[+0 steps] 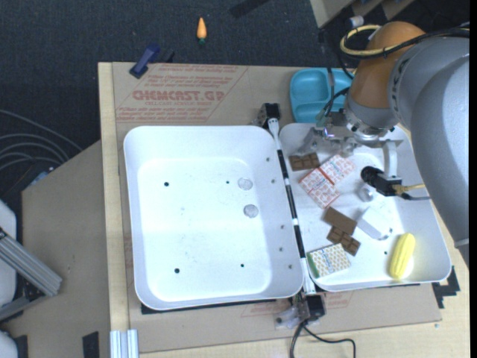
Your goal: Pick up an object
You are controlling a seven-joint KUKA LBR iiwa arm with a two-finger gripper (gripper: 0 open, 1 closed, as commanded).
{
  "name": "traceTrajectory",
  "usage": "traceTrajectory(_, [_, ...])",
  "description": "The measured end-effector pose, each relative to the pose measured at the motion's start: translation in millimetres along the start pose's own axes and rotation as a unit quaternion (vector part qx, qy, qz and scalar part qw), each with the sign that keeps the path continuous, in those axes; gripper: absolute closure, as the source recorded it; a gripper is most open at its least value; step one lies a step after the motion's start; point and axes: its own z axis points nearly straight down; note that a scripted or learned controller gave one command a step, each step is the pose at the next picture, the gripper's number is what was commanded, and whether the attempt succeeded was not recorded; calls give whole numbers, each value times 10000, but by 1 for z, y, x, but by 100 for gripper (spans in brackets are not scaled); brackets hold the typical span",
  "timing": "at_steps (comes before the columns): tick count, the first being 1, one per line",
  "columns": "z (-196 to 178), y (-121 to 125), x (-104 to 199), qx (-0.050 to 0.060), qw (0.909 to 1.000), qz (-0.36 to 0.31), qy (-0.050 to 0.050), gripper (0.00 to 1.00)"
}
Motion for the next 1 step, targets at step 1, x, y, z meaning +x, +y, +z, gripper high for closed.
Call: traceTrajectory(1, [-12,1,0,-21,10000,-11,-12,100])
